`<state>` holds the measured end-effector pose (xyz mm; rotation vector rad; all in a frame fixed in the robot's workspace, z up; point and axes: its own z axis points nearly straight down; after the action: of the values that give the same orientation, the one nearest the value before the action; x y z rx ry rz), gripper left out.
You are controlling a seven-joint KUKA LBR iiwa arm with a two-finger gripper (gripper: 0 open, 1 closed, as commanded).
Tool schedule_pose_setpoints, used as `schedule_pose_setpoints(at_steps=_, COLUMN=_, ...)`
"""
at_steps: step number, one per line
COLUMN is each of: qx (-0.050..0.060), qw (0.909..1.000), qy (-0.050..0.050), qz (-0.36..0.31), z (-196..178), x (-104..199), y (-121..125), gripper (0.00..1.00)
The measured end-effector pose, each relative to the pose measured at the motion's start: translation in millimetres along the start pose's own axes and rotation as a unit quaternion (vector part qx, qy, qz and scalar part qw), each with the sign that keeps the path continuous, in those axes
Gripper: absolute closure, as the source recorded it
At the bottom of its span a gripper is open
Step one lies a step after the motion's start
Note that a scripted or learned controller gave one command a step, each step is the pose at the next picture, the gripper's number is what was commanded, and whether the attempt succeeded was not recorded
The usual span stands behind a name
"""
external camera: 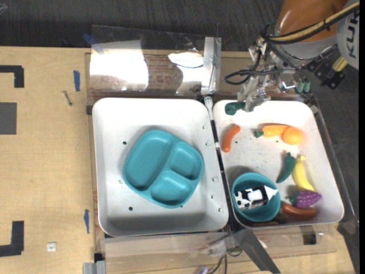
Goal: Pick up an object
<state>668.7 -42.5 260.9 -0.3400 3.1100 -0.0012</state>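
Note:
My gripper (251,100) hangs over the back left corner of the right bin (325,147), under the grey and orange arm. A small dark green piece (230,109) lies just to its left at the bin's rim. Toy food is spread across this bin: an orange carrot (230,137), an orange fruit (282,133), a green pepper (287,168), a yellow banana (302,173), purple grapes (307,198) and a red sausage (297,212). At the front left, a teal bowl (263,211) holds a black and white toy cow (251,197).
The left bin (108,124) holds a teal divided plate (164,167). A clear plastic sheet (151,67) stands behind the bins. Cables (245,73) hang near the wrist. A tan board (43,153) lies to the left.

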Motion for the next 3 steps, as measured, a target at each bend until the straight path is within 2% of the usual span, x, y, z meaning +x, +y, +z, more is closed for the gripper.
schedule_pose_setpoints(at_steps=1, qx=-0.001, qw=0.9954, qy=0.000, qz=-0.096, z=1, x=1, y=-1, gripper=1.00)
schedule_pose_setpoints(at_steps=2, qx=0.000, qw=0.9834, qy=0.000, qz=-0.182, z=-28, x=5, y=-24, gripper=1.00)
schedule_pose_setpoints(at_steps=3, qx=-0.001, qw=0.9666, qy=0.003, qz=-0.256, z=-48, x=89, y=-48, gripper=1.00)
